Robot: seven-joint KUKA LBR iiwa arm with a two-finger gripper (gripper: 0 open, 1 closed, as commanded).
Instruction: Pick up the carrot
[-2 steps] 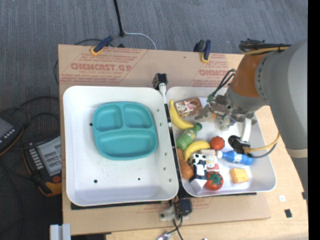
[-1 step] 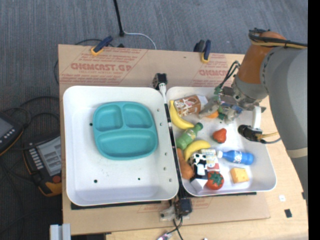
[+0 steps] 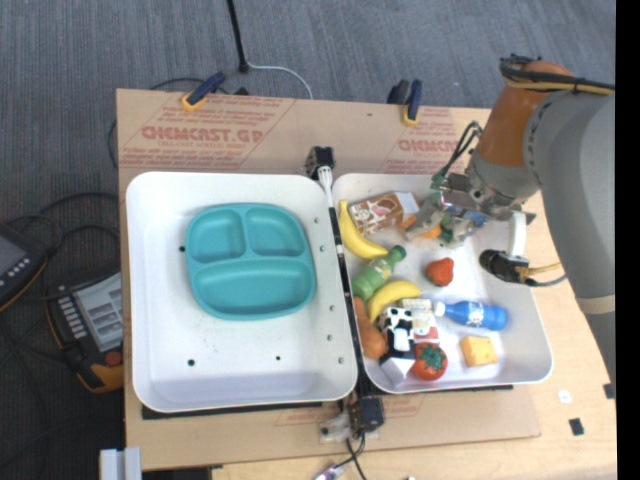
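Your orange tapered carrot (image 3: 372,342) lies in the right shallow white bin (image 3: 530,368), against its left wall near the front corner. It touches the black-and-white cow-patterned carton (image 3: 400,326) on its right, and one curved yellow banana (image 3: 392,295) rests just behind it. A green plastic bottle (image 3: 376,274) sits further back along the same wall, with a second yellow banana (image 3: 356,235) and a brown printed snack box (image 3: 386,211) beyond that. Nearer the front you see a red tomato with a green top (image 3: 430,362), a yellow cheese wedge (image 3: 479,350) and a blue bottle lying on its side (image 3: 476,315); a red strawberry (image 3: 440,269) sits mid-bin.

The end effector (image 3: 452,211) hangs over the back of this bin, well apart from the carrot. A small orange piece (image 3: 427,233) lies just beside it; you cannot tell what it is, nor whether the end effector is open or closed.

The left white bin (image 3: 160,368) holds a teal three-compartment plate (image 3: 250,261). Both bins rest on the table (image 3: 200,133).
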